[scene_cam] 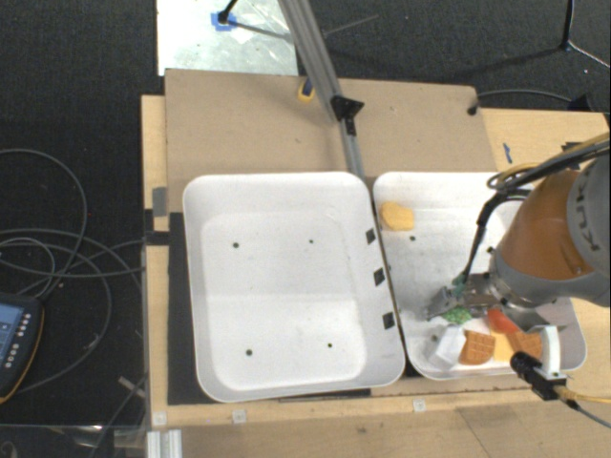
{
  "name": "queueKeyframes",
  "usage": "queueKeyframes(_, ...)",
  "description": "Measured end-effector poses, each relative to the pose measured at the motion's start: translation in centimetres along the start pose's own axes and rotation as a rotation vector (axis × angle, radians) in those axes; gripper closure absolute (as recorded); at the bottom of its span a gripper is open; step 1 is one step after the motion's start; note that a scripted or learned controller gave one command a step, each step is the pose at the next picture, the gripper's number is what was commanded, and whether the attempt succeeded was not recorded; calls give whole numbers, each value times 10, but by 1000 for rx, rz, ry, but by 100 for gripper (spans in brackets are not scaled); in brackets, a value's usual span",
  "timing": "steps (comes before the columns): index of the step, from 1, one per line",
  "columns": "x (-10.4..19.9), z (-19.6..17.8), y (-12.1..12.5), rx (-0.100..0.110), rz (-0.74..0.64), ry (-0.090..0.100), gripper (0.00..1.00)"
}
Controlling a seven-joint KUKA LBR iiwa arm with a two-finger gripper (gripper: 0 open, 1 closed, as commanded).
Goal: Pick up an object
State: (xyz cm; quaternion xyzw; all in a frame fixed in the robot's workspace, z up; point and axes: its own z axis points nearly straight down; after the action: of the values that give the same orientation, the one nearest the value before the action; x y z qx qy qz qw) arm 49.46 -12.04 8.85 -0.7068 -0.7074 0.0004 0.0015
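Arm [554, 232] reaches in from the right side of the tabletop [286, 122], orange band low over the right bin [430, 208]. Its wrist sits over that bin's near half.

Pincer [456, 301] is down inside the right bin, pointing toward the divider between the two bins. It is dark and partly masked by the wrist body; I cannot tell from here whether it is spread or closed, or whether anything is caught in it.

Contents of right bin, near right corner of the tabletop:
- small green item [459, 315], just beside the pincer tip, possibly touching; contact not resolvable.
- orange waffle-textured piece [477, 347], near the bin's front rim.
- white piece [445, 349], touching or just beside the waffle piece on its left.
- red-orange item [503, 321], partly under the arm.
- a further orange piece [528, 343], to the right of the waffle piece, beside a white fitting on the arm.

Far end of the same bin: one yellow rounded lump [397, 218], close to the far left corner, well apart from the cluster.

Left bin [286, 284]: white floor with a few small dark dots.

Slanted grey pole [315, 46] crosses the tabletop's far edge.
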Motion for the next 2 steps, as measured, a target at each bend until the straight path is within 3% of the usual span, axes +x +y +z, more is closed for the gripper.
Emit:
queueKeyframes(1, -1, -12, 1, -5, 0, -1, 100)
queueKeyframes(2, -3, -73, 10, -11, -4, -4, 100)
